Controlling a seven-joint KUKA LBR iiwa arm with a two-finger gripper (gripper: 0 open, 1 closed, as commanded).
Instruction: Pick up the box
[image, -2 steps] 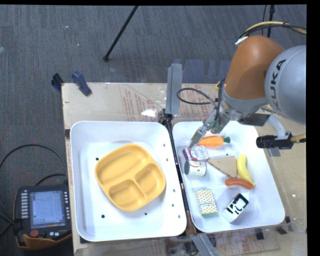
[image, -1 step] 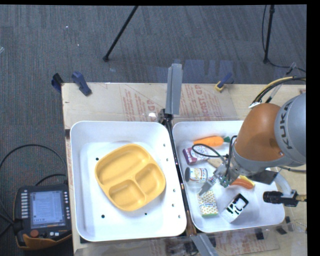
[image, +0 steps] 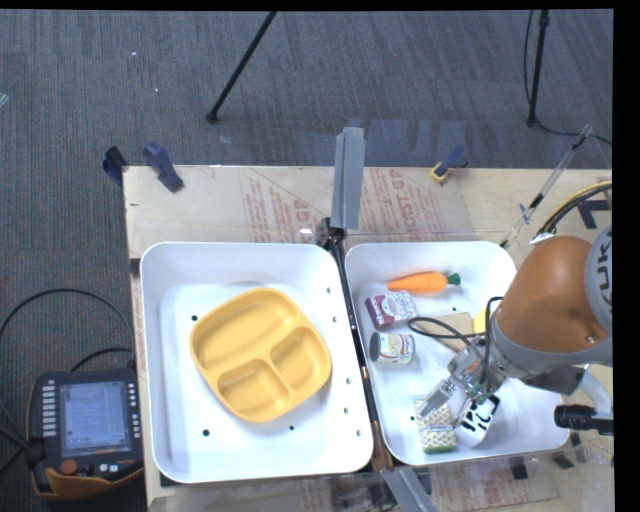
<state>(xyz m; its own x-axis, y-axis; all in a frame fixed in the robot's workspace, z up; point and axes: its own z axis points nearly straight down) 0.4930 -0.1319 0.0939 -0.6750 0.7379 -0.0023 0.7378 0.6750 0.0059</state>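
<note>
Lower right of the frame, in the right bin (image: 500, 262): jaws (image: 452, 397) low over a small green-and-white patterned box (image: 436, 433) near the front wall, just above it, maybe touching. Cannot tell whether apart or together; nothing plainly between them. Black-and-white item (image: 478, 420) just right of the box. Further up: small jar (image: 393, 347), purple carton (image: 389, 308), carrot (image: 420, 283). Left bin (image: 160, 300), centre-left: yellow divided plate (image: 260, 353).
</note>
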